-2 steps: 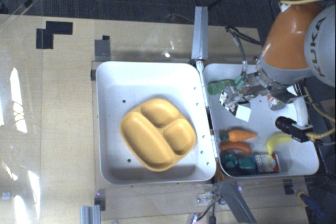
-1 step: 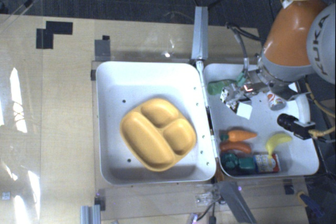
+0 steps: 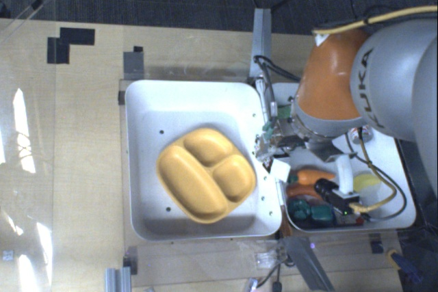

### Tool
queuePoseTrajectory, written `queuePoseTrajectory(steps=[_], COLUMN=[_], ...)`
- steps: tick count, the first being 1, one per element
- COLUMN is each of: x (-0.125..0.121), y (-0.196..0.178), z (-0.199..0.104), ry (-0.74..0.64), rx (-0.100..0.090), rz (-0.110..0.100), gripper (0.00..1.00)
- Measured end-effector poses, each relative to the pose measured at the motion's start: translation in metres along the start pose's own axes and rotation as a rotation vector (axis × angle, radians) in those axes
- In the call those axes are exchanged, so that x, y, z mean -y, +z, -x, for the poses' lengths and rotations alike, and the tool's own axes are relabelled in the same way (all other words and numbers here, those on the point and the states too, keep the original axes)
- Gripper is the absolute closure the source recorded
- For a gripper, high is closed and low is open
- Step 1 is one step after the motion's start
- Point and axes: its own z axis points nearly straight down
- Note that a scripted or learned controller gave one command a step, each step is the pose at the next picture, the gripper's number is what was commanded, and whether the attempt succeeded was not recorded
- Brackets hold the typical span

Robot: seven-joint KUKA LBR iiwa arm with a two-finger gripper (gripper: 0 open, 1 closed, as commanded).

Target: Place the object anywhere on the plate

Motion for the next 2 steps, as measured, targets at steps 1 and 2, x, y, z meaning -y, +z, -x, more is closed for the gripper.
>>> queuePoseTrajectory(steps=[1,2], x=[-0.0042,-0.0042], y=[0.0201,0.0199], z=[-0.0059,-0.0057], ry=[-0.039,-0.039], rx=[0.0,0.0], rz=[0.001,0.002], gripper=[1.0,0.0])
